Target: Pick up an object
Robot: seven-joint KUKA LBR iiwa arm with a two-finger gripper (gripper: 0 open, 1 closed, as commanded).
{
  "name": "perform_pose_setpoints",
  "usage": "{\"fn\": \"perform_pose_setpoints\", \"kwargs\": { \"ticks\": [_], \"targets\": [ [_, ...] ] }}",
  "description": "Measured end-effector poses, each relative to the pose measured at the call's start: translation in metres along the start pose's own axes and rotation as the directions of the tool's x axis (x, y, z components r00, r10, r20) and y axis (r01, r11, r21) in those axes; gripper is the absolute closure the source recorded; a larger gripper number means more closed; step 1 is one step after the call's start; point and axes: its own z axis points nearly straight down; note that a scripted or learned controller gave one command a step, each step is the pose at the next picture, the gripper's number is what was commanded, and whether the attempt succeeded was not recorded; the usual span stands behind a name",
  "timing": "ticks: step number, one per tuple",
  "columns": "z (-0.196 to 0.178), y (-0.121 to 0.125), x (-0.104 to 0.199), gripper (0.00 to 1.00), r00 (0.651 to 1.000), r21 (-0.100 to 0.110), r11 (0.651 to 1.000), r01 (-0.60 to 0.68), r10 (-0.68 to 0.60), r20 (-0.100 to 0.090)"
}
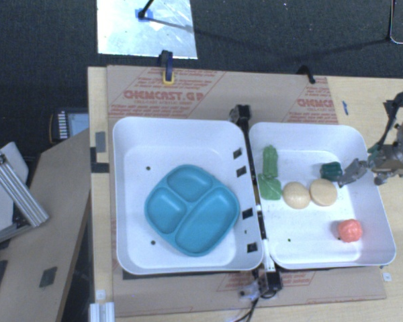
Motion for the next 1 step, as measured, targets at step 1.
{"fn": "perform_pose_setpoints", "kwargs": {
  "ticks": [1],
  "targets": [
    [-0.0069,0.0028,0.0008,0.0,1.0,-0.012,1.0,0.004,-0.004,0.003]
  ]
}}
